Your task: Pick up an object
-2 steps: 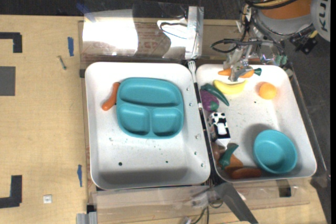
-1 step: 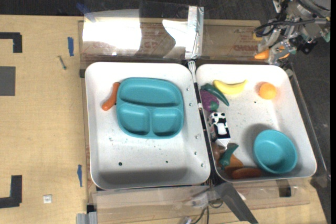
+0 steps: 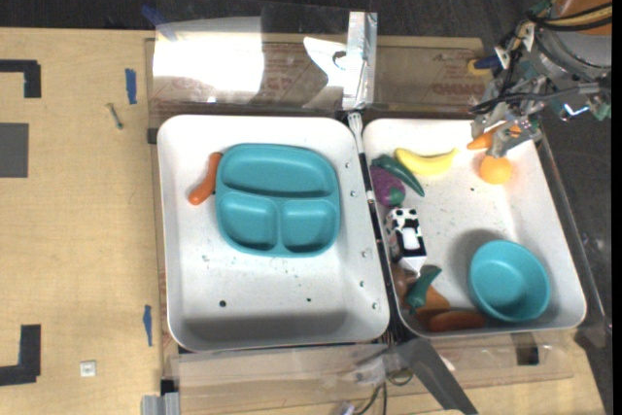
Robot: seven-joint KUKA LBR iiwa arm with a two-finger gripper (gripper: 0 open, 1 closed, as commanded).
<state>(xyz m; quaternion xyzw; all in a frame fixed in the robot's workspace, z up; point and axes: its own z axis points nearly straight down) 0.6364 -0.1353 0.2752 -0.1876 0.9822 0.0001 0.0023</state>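
you're looking at the gripper (image 3: pixel 502 133) hovering over the orange fruit (image 3: pixel 496 169) in the right bin (image 3: pixel 562 209); its grip state you cannot tell; the fruit is looking round, showing no long axis.

Two white bins sat side by side: a left bin (image 3: pixel 185 296) and a right bin (image 3: pixel 564 238). I counted one teal divided plate (image 3: pixel 277 199), one teal bowl (image 3: pixel 507 279), one banana (image 3: pixel 426 159), one orange fruit (image 3: pixel 496 170), and one carrot (image 3: pixel 205 180).
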